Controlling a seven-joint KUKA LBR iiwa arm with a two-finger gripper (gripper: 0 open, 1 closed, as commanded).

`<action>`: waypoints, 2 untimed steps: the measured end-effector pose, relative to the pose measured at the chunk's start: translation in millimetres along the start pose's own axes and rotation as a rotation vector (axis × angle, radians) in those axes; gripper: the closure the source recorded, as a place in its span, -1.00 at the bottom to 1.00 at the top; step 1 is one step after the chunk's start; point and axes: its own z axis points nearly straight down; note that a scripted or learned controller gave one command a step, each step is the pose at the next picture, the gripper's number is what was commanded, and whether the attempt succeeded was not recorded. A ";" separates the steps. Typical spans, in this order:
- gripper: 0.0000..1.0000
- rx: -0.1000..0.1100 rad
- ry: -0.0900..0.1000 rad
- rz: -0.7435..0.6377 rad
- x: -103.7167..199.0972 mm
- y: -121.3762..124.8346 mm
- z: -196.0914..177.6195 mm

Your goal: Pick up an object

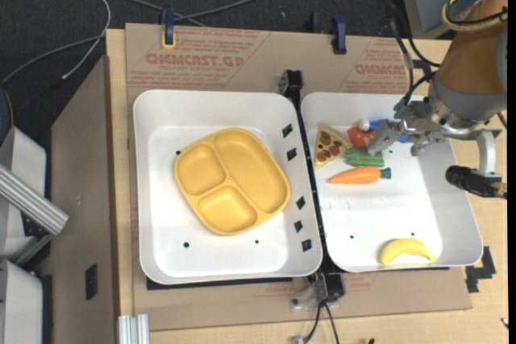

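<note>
Two white bins sit side by side on my worktop (89,173). The left bin (153,197) carries a yellow divided tray (231,180), turned at a slant. The right bin (451,213) holds the small items: a carrot (356,176), a pizza slice (328,146), a red toy (363,136) and a banana (407,251).

The carrot lies with its long axis running left to right across my view, orange tip toward the divider between the bins, green top toward the arm. The pizza slice is just above it, touching or nearly so. The banana rests well apart, near the bin's front edge, curved, its long axis also left to right.

My pincer (395,133) is low at the bin's far side, just beside the red toy. I cannot tell whether it is released or clenched.
</note>
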 end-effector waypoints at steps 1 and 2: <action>-1.00 -0.014 -0.002 -0.003 0.3 3.3 -7.6; -1.00 -0.009 -0.002 -0.002 -0.1 8.9 54.0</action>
